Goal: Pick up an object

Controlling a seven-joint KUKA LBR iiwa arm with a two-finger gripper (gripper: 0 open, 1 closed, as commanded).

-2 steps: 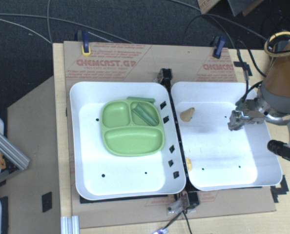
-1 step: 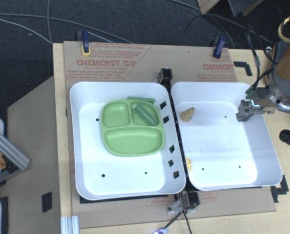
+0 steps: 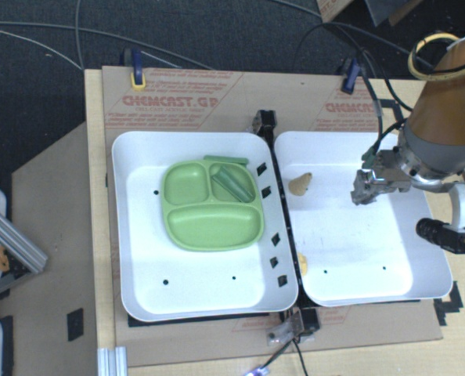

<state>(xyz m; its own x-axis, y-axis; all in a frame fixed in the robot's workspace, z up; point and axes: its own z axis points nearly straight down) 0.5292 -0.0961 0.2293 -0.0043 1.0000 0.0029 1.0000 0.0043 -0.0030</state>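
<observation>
The nearest thing to pick is a small tan object, lying on the floor of the right bin near its upper-left corner, close to the divider between the two bins; it looks like a crumpled or irregular piece, but it is too small for me to say what it is. A second tiny yellowish bit sits at the left wall of the same bin, lower down. In the left bin there is a green divided plate, and a darker green piece lies in its upper-right compartment.

The gripper hangs over the right bin, to the right of the tan object and well apart from it; from this angle I cannot tell if it is released or clenched, and I see nothing in it.

From here I judge several risks. The tan object is low and close to the bin wall, so a descent a little too far left could strike the divider or its black clips; a descent a little short could only push the object away. The cables running over the wrist could also catch on the bin's rim.

On the brown board under the bins I read red print, "CHEMCAST GP", once above each bin; the smaller lines below it are not legible to me.
</observation>
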